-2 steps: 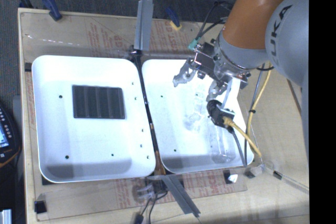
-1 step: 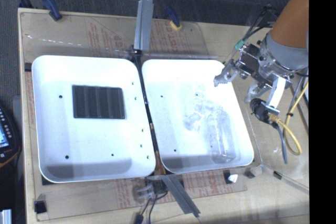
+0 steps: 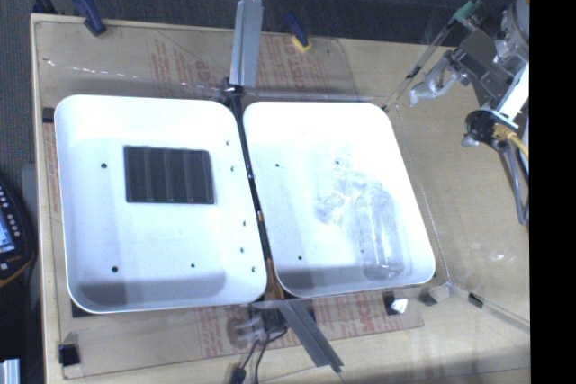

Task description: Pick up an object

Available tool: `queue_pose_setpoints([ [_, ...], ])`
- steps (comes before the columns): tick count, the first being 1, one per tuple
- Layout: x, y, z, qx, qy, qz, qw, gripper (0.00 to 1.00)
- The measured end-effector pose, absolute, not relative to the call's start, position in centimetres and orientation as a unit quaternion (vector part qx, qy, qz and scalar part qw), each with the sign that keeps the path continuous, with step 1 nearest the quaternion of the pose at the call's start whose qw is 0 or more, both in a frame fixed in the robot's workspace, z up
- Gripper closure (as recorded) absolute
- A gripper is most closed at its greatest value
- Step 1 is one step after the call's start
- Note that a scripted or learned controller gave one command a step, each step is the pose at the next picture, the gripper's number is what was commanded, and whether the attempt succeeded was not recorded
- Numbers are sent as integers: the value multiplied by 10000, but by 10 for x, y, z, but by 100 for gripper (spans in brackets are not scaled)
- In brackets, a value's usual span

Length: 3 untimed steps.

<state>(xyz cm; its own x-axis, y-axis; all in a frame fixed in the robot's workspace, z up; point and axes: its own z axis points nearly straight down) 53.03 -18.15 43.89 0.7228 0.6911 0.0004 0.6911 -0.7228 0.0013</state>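
two blue clamps (image 3: 87, 11) on bench's far edge, dark ribbed panel (image 3: 169, 174) in left bin (image 3: 81, 274)

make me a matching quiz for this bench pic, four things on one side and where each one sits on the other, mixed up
Things:
1. dark ribbed rectangular panel
2. clear plastic bottle
3. blue clamp
4. robot's hand

Places:
A. lying in the right white bin
B. above the bench, past the right bin's far right corner
C. flat in the left white bin
D. on the bench's far left edge

Pairs: 1-C, 2-A, 3-D, 4-B
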Motion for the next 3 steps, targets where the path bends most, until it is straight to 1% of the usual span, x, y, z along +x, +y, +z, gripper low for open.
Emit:
queue_pose_setpoints([
  [1, 545, -159, 299, 9765, 2155, -35, -22, 0],
  [2, 525, -133, 274, 9321, 3623, -31, -24, 0],
  [3, 501, -73, 221, 9683, 2496, -32, -16, 0],
])
